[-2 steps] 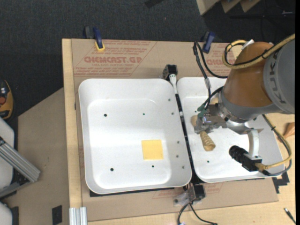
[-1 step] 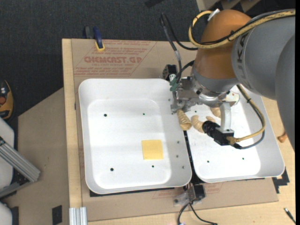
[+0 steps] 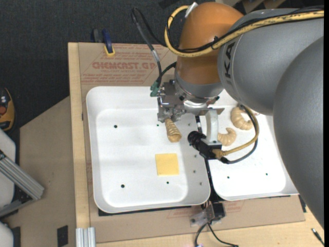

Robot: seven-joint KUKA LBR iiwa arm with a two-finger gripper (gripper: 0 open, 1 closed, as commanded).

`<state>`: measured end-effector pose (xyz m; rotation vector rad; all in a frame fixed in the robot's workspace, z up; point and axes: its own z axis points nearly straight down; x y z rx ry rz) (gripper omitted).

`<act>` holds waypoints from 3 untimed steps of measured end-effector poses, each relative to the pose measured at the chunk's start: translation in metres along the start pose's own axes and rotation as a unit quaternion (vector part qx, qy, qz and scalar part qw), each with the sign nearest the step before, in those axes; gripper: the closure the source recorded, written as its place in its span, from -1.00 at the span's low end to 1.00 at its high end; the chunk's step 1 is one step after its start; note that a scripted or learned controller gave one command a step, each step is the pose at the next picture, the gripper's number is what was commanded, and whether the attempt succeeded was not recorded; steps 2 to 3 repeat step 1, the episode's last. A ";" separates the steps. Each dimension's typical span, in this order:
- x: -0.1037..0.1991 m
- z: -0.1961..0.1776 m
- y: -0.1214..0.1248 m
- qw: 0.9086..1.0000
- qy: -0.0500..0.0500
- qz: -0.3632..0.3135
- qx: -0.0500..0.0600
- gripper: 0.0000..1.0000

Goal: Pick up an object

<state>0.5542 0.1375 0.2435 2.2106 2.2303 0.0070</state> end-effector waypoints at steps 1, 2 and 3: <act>0.029 -0.043 -0.059 1.000 0.000 0.001 0.002 1.00; 0.029 -0.043 -0.059 1.000 0.000 0.001 0.002 1.00; 0.029 -0.043 -0.059 1.000 0.000 0.001 0.002 1.00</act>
